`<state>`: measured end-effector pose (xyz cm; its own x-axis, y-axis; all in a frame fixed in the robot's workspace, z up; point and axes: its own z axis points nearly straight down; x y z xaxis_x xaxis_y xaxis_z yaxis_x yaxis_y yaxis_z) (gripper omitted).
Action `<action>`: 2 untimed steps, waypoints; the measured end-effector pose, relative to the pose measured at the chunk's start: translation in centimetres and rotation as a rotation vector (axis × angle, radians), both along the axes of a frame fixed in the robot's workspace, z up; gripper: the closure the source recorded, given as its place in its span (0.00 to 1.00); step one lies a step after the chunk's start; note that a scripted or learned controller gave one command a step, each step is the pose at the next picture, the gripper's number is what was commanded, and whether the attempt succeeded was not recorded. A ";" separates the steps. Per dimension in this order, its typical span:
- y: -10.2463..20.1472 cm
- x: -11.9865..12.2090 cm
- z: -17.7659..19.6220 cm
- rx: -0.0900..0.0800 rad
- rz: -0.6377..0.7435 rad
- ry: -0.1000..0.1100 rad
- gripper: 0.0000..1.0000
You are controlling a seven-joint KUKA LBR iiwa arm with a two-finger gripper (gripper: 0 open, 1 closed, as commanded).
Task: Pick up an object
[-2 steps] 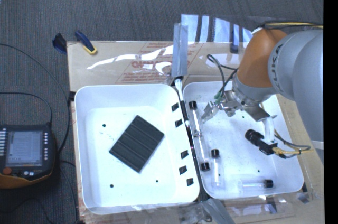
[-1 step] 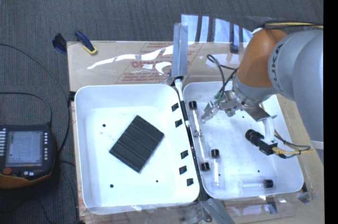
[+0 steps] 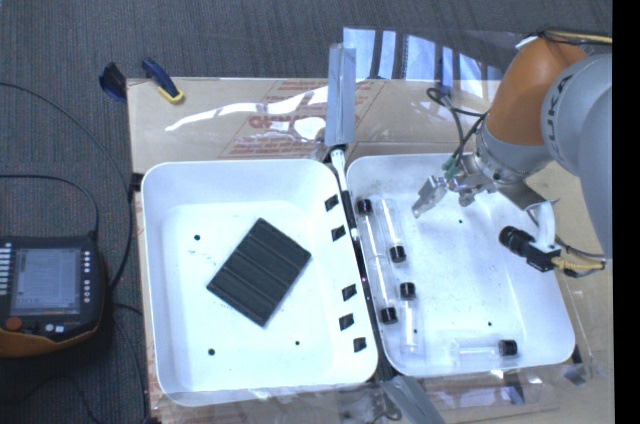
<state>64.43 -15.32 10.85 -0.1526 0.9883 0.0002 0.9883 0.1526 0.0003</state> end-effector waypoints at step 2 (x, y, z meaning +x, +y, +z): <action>1.9 0.0 1.8 0.000 0.139 0.000 0.00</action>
